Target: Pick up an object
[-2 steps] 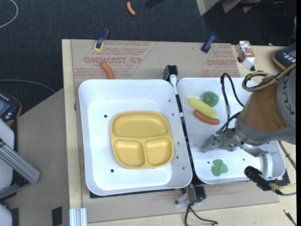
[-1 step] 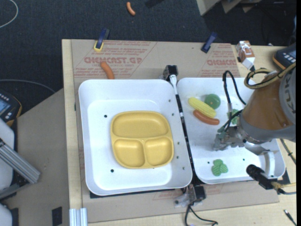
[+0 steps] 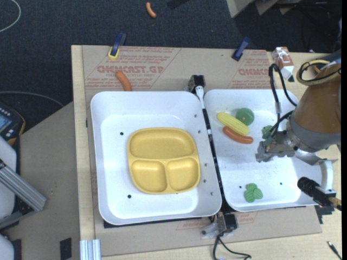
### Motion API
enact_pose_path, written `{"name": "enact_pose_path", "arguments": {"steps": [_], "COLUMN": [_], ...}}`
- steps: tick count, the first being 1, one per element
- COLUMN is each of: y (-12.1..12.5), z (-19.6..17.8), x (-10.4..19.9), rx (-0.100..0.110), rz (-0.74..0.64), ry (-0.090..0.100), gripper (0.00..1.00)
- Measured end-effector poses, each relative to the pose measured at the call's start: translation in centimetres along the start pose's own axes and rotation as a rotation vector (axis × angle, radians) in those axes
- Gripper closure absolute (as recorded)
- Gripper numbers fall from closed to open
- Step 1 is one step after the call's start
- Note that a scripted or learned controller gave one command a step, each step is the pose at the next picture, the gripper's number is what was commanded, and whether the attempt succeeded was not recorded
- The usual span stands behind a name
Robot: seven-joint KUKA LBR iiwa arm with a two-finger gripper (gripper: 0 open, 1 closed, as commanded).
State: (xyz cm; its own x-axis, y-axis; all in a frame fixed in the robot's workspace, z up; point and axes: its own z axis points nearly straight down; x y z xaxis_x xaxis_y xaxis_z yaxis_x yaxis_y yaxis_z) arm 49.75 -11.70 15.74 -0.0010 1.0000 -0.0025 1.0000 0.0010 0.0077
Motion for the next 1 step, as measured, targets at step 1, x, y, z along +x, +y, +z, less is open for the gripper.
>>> {"name": "enact_pose_path", "arguments": {"steps": [1], "y": [-0.48], "z": [-4.58], "x": [-0.40], "rx": [0.001], "rz": [0.001], "ry": [0.000], "gripper": [1.00]}}
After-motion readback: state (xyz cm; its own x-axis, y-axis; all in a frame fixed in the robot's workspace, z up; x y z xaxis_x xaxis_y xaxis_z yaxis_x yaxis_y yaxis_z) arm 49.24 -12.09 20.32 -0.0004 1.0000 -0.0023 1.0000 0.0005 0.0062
